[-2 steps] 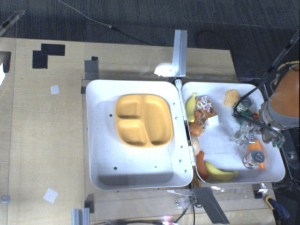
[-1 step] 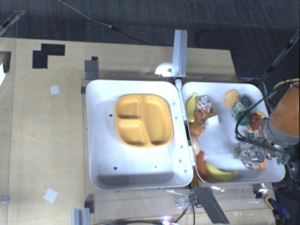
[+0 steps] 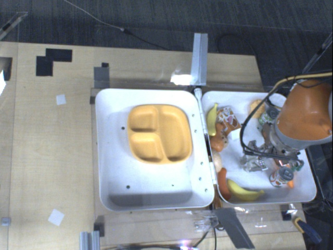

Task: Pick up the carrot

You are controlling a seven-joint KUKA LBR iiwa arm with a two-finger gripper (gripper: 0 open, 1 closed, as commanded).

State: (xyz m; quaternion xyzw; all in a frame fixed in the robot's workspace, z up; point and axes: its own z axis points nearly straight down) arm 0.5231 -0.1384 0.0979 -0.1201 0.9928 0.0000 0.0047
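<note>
Carrot (image 3: 222,183): lower left of right bin (image 3: 307,189), beside banana (image 3: 243,191). Likely light, stiff, smooth; best taken across its exposed mid-length. Gripper (image 3: 256,163): mid-bin, nothing seen held; whether released or clenched cannot be told.

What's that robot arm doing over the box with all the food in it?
The grey and orange arm reaches in over the right bin, which holds toy food, including a banana near the front. It is meant to pick up the carrot, but the arm covers much of that bin. The left bin holds a yellow divided plate.
</note>
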